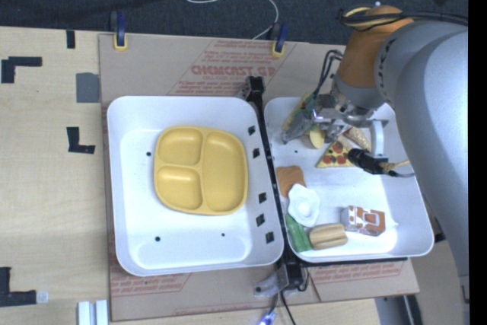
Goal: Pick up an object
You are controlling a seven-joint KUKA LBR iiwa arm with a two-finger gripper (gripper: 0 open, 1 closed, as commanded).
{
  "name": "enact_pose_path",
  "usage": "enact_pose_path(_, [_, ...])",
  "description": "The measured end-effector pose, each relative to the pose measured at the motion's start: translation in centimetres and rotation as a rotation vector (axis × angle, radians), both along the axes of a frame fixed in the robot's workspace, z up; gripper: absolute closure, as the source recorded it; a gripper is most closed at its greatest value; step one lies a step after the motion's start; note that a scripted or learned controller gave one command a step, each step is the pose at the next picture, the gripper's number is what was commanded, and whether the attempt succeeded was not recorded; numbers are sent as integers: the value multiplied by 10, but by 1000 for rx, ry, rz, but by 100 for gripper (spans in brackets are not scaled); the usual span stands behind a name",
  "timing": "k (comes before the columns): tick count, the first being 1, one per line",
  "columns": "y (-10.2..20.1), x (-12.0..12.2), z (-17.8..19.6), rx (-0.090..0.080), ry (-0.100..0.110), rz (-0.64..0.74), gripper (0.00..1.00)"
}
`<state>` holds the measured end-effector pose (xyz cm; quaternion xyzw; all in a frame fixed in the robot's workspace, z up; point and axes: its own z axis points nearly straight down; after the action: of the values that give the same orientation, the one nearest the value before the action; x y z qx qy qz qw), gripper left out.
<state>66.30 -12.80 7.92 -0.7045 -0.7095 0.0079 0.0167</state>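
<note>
Carefully lower end effector point(329, 125), grip state impossible to tell, onto yellow toy point(316, 138) in right bin point(411, 240) far corner; stay clear of pizza slice point(335, 157); lift straight.

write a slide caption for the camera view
KUKA arm's tool lowered over toy food in the right bin; a yellow divided plate sits in the left bin.

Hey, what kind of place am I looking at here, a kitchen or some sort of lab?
Most likely a robotics lab bench, not a kitchen. A grey robot arm reaches over two white bins; one holds a yellow divided plate, the other toy food such as a pizza slice, and cardboard is clamped beneath.
</note>
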Motion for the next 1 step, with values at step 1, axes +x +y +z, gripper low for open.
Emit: enact_pose_path(1, [0,0,0,0,0,0,0])
